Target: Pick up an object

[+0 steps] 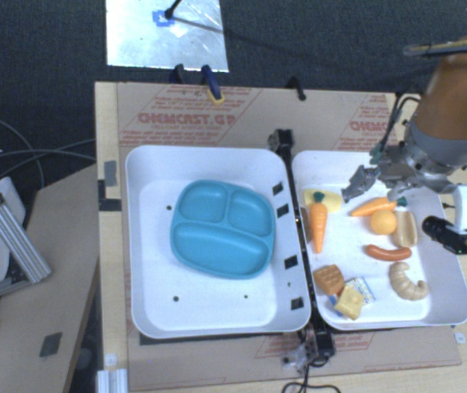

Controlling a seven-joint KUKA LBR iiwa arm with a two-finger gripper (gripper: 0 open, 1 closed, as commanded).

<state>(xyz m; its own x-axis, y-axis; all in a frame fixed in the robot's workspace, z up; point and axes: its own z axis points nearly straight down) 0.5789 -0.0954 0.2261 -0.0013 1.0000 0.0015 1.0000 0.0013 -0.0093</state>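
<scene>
On the tabletop (176, 109), which is brown board with red lettering, sit two shallow white bins side by side. One blue divided plate (222, 228) with three compartments lies in the left bin (147, 244). Toy foods lie in the right bin (455, 301): two carrots, a larger one (318, 224) near the divider and a smaller one (374, 207) under the tool; one orange fruit (383, 222); one hot dog bun (405, 227) just beside it; one sausage (387, 252); one croissant (406, 281); one brown bread piece (328, 278); one yellow wedge (349, 303). Over this bin's upper part hangs the tool (373, 185), jaws spread apart, gripping nothing. Dark carpet surrounds the bench, with one shiny metal sheet (166, 23) beyond it.
</scene>
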